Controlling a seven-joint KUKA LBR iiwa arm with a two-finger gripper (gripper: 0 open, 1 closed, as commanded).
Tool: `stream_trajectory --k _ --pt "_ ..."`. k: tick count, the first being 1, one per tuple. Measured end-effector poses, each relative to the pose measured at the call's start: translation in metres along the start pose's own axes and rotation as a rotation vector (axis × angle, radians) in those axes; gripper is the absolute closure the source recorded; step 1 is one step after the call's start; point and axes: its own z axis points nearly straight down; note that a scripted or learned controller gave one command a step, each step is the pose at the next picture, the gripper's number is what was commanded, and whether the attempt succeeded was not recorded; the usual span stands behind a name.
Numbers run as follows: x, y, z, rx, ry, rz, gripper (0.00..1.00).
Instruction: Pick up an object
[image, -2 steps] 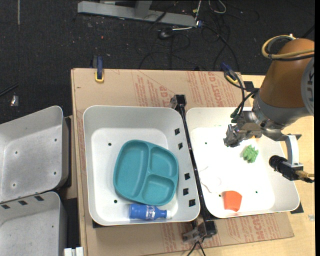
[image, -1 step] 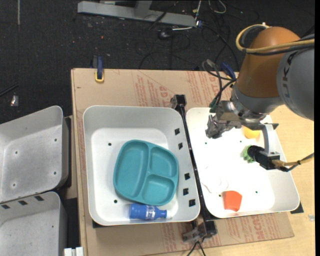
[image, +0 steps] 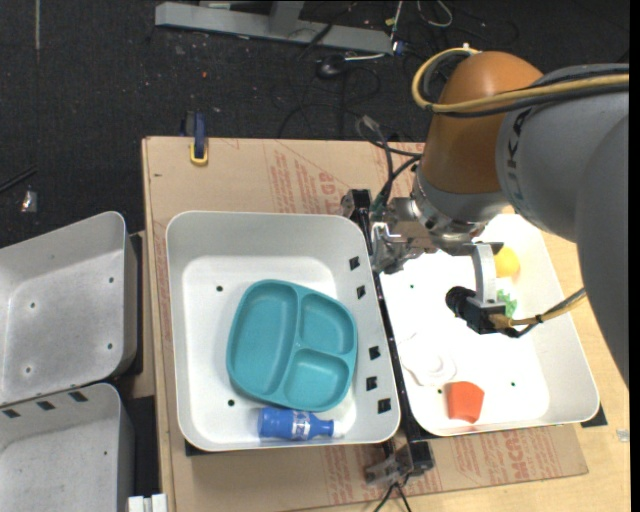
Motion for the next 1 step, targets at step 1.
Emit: stream_trajectory --k 1 --pt "0.0538 0.0266 0.0031 -0.003 0.0 0.0 1.0"
